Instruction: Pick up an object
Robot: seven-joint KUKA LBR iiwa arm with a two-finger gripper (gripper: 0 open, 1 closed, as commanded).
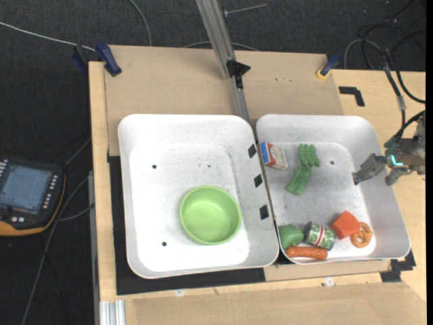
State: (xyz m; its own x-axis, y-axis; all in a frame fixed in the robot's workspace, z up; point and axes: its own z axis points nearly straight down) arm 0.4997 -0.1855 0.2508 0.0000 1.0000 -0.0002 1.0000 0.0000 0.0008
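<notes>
Camera view: 2 white bins sit side by side on the bench. The right bin point(338, 128) is the landmark here. The gripper point(380, 170) hangs at that bin's right rim, about halfway along it. 2 dark fingers point(366, 168) show, splayed apart with nothing between them, so the claw reads as released and holding nothing.

Inside the right bin, the loose things lie in 2 groups. Toward its far-left part are a small red and white carton point(274, 156) and, just beside it, a green toy hand point(303, 169) lying flat. Along its near edge are a green pepper-like piece point(291, 235), a small can point(318, 235) on its side touching it, a red-orange sausage shape point(306, 252) against the near rim, an orange-red block point(345, 225) and a pretzel point(361, 235) touching that block. To the left of the right bin, the other bin holds a green bowl point(210, 214).

Judging by this, the step in hand is the approach: no object is picked yet. The nearest candidates are the block and pretzel, near the gripper toward the near edge. The next move calls for travelling inward over 1 chosen object, descending with fingers astride it, then closing. The crowded near edge risks a glancing grasp.
</notes>
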